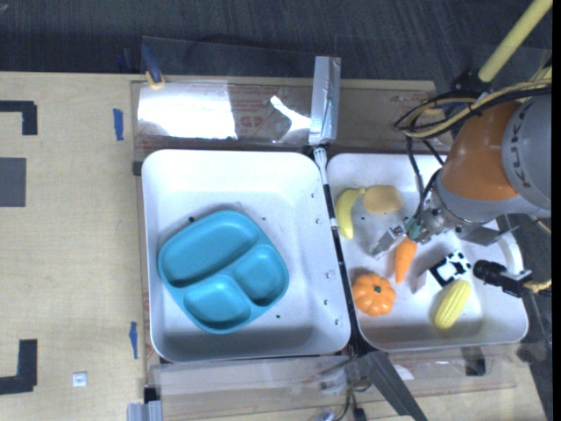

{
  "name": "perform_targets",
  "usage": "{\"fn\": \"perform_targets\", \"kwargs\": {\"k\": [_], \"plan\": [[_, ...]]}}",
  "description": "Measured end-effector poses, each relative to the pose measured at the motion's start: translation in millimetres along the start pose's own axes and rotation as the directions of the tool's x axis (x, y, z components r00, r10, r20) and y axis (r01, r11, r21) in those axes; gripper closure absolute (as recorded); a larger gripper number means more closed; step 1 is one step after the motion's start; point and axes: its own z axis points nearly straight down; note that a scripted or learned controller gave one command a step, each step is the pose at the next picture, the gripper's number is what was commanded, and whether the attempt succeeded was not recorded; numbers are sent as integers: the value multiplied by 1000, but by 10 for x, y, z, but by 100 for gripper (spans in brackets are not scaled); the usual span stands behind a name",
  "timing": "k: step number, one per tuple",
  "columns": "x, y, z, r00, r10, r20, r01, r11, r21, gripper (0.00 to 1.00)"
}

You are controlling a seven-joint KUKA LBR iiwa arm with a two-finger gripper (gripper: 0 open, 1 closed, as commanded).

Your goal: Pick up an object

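Observation:
The right bin (508, 323) holds a yellow banana (347, 210), a tan potato-like piece (382, 200), an orange carrot (404, 260), an orange pumpkin (373, 294) and a yellow corn cob (452, 303). My gripper (400, 233) hangs low in this bin, just above the carrot's upper end and right of the banana. Nothing shows held in it. The grey arm with its orange band (478, 160) reaches in from the right and hides part of the bin's back right.
The left bin (175, 174) carries a blue divided plate (223, 270). A raised rim (331, 235) separates the two bins. Yellow cables (438, 117) loop above the arm at the back right.

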Motion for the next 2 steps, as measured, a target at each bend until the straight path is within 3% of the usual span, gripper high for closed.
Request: {"fn": "perform_targets", "kwargs": {"k": [1, 2], "plan": [[-45, 27, -127, 1000, 1, 13, 0, 1000, -11, 100], [-43, 23, -120, 1000, 1, 12, -1, 1000, -9, 0]]}}
